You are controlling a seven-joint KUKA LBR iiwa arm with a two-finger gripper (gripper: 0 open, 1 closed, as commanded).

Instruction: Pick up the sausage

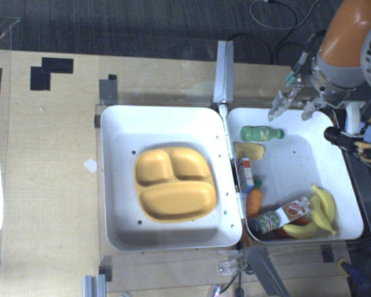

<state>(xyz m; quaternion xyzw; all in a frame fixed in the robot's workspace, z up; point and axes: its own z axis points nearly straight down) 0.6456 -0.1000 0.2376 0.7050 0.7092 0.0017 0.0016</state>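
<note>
Arm: the grey KUKA with its orange band (357, 18) comes in from the top right and sits over the far edge of the right bin.
Gripper: the gripper (294, 107) is above the far rim of the right bin, fingers spread apart, nothing between them.
Sausage: pretty sure it's the packaged one with the red and white label (297, 210), lying at a slant in the near right part of the right bin, touching the bananas. Well apart from the gripper.
Right bin: the white right bin (297, 159) holds all the small stuff.
Green bottle: a green bottle (261, 133) lies on its side at the far end, just below the gripper.
Yellow piece: a pale yellow block (250, 151) is just near of the bottle, can't tell what it is.
Tube: a small white and red tube (246, 172) runs along the left wall.
Carrot: an orange carrot (253, 202) sits near of the tube, against the left wall.
Jar: a green-labelled jar (267, 222) lies in the near left corner, right up against the sausage pack.
Bananas: yellow bananas (324, 209) curve along the near right side.
Left bin: the left bin (117, 166) has a yellow divided tray (175, 183) in the middle.
Surface: a tan surface (49, 178) carries both bins.
</note>
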